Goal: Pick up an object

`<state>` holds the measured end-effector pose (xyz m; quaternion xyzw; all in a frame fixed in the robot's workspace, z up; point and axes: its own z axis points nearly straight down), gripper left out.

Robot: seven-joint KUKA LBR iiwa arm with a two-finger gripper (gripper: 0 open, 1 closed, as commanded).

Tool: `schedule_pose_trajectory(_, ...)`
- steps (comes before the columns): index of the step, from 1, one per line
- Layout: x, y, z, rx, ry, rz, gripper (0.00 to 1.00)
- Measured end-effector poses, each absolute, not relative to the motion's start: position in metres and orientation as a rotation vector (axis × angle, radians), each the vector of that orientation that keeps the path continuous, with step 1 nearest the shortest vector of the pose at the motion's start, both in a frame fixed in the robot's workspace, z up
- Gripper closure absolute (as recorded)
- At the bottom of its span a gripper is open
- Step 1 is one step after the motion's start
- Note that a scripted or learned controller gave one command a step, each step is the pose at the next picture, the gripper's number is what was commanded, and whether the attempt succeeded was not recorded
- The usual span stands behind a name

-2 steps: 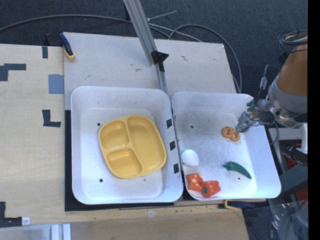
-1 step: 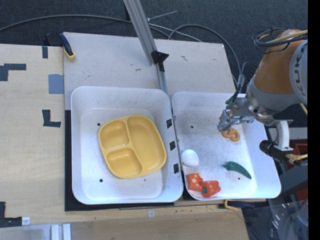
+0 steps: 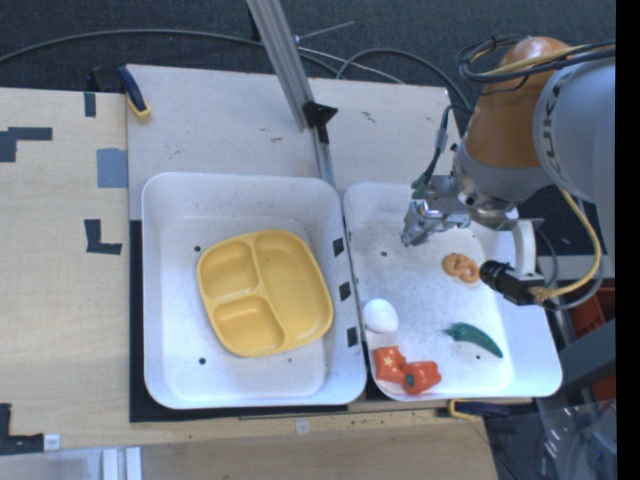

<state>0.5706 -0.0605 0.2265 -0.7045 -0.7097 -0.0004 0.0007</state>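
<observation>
The two-finger metal gripper (image 3: 417, 230) hangs over the far part of the right white bin (image 3: 530, 368); whether it is released or clenched I cannot tell, and nothing shows in it; the small orange pretzel-shaped toy (image 3: 461, 266) lies just beside it, the white egg (image 3: 380, 315), green pepper (image 3: 475, 337) and red block (image 3: 405, 368) nearer the front; the pick looks not yet made.

Two bins (image 3: 160, 268), one tray (image 3: 264, 290), four small objects (image 3: 380, 315)

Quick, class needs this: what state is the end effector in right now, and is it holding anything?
End effector: over the right bin, nothing seen between its fingers; open or closed cannot be told.
</observation>
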Motion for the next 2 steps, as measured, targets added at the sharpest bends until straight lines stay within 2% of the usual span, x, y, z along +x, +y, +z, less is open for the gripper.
schedule_pose_trajectory(2, 0.599, 0.061, 0.226, -2.211, -2.228, 0.000, 1.00)
